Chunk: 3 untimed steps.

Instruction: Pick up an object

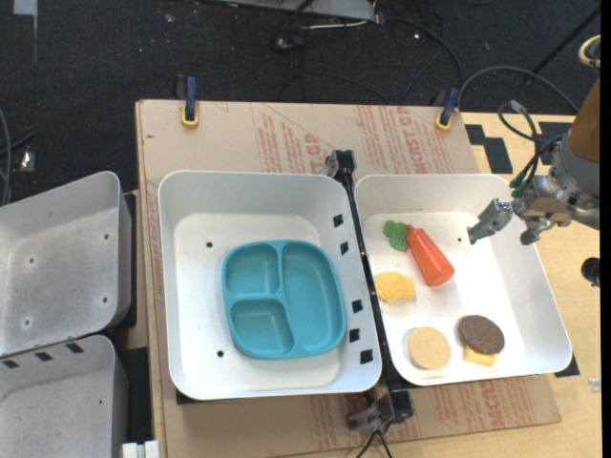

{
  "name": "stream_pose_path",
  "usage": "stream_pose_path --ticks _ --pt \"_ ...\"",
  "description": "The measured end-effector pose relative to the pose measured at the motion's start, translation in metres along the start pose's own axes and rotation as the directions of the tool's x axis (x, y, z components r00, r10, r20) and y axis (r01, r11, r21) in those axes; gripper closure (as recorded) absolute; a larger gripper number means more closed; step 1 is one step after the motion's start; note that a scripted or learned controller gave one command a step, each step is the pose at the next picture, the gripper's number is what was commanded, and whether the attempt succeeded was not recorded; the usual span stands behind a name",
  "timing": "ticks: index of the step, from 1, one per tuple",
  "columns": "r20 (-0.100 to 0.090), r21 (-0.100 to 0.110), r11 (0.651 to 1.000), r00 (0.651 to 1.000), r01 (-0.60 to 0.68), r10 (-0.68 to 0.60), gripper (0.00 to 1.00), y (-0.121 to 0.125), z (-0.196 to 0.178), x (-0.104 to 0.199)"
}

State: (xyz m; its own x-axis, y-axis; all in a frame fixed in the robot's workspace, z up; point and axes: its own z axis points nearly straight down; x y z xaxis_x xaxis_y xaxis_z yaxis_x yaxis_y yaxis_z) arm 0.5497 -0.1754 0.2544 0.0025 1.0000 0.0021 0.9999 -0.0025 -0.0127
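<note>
Gripper (506, 222) hanging with fingers spread, holding nothing; toy carrot (428, 255) lying just left, below it.

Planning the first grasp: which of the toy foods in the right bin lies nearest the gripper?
The carrot, orange with a green top, lies closest to the gripper. The yellow piece, pale round cookie and brown cookie all sit farther off.
</note>
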Motion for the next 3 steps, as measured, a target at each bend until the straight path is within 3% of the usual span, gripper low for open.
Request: stream_pose_path --ticks 1,3 --pt "0.003 -0.012 1.000 1.000 0.003 -0.003 0.00 0.002 -0.007 0.001" --pt "0.002 -0.011 1.000 1.000 0.002 -0.002 0.00 0.010 0.115 0.010"
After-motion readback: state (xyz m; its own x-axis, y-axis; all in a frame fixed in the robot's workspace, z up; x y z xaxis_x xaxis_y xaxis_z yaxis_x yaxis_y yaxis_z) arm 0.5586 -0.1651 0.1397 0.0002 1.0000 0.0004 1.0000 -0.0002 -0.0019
